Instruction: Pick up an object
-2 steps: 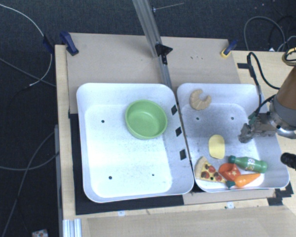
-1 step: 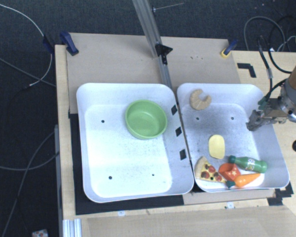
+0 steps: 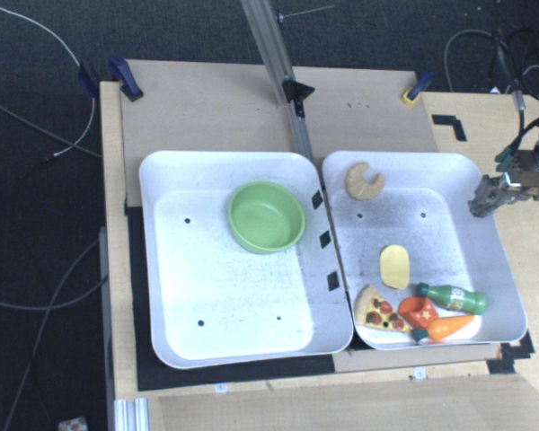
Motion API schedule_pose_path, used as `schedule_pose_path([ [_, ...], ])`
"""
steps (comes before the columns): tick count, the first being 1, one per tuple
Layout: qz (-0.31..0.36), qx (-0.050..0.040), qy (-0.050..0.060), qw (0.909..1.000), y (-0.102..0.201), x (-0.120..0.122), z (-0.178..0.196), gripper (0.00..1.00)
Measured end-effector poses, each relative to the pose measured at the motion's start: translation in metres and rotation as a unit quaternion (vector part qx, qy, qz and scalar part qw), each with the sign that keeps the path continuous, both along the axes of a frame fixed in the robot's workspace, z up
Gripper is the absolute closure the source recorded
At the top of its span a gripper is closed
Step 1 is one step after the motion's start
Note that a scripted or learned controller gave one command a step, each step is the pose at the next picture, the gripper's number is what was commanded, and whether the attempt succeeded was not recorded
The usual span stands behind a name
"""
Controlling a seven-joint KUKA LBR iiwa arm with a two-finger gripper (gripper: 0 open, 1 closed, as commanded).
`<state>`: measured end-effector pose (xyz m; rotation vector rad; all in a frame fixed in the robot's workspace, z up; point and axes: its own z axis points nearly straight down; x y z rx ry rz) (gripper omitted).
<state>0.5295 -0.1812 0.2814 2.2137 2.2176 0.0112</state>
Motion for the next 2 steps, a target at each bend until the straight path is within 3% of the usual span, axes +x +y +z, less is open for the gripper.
schedule_pose_path([
  [1, 0.0, -0.0003, 0.003, 1.0, 0.0, 0.001, 0.005, 1.0],
  [2, 0.002, 0.0036, 0.009, 0.9999, 0.051, 0.004, -0.005, 1.0],
])
